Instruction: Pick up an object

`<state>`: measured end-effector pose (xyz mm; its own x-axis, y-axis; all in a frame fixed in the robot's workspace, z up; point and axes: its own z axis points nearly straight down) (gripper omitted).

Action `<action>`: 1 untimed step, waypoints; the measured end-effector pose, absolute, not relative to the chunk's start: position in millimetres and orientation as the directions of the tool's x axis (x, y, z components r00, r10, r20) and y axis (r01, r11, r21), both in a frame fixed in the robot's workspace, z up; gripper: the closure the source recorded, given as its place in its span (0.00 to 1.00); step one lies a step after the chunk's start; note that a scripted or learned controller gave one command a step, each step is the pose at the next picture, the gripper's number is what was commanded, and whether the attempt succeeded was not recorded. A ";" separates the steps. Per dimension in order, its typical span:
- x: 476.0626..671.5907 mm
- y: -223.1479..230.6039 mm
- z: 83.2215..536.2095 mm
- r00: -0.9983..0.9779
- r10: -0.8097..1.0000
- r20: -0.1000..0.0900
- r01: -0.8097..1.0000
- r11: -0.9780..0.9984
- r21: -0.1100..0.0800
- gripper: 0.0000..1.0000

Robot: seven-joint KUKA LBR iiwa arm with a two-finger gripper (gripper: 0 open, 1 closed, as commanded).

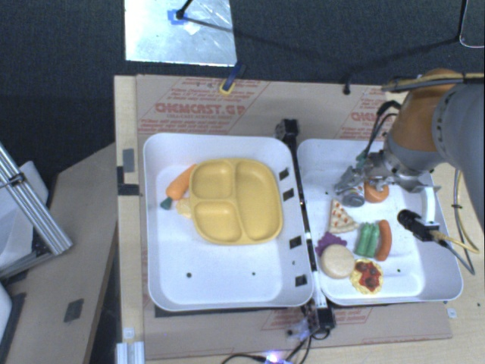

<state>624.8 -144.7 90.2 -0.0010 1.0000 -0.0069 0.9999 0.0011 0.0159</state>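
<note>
In the right shallow white bin (426, 273), a small round orange toy (377, 192) is partly hidden by the silvery gripper (352, 191), whose opening cannot be told from above.

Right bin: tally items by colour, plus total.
Orange: 1, piece
Green: 1, pod
Red: 1, sausage
Purple: 1, grapes
Beige: 1, bun
Red and yellow: 2, pizza slice, pasta
Total: 7
</note>
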 end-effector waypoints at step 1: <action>624.2 -143.2 99.8 -0.003 1.000 -0.006 1.000 0.004 0.015 1.00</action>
<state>624.2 -143.2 99.8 -0.0034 1.0000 -0.0057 0.9999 0.0035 0.0151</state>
